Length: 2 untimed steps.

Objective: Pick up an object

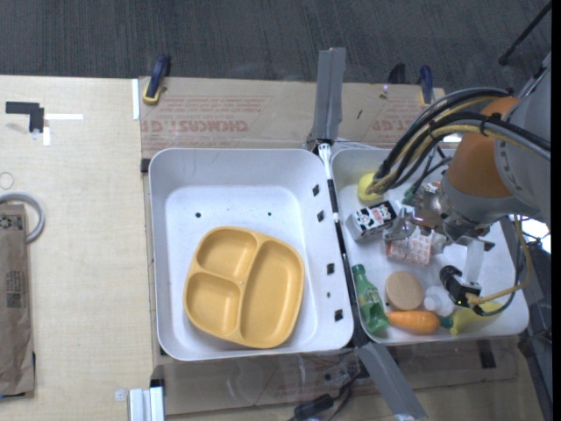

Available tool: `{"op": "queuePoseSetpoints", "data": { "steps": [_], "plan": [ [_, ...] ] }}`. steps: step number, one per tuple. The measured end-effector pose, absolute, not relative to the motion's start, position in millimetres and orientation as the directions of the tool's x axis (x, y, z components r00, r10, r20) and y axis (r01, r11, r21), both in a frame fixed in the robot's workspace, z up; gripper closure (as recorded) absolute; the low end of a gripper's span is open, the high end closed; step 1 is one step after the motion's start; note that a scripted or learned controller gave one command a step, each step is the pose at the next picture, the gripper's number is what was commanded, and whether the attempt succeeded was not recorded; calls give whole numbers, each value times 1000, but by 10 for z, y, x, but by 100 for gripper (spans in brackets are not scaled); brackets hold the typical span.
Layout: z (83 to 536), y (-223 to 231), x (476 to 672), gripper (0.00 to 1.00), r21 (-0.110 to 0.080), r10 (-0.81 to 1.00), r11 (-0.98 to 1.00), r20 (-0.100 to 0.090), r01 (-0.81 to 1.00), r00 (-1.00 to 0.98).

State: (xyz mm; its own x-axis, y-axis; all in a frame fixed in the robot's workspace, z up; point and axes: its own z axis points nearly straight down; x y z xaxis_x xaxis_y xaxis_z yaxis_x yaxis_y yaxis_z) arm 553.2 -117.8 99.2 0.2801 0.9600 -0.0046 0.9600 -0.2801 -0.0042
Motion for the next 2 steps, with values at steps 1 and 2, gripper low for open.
{"op": "queuePoseSetpoints", "data": {
  "steps": [1, 2],
  "plan": [
    [1904, -448, 5359, 100, -3, 971, -240, -3, 971, 240],
    [1904, -817, 5605, 100, -3, 912, -410, -4, 912, 410]
  ]
}}
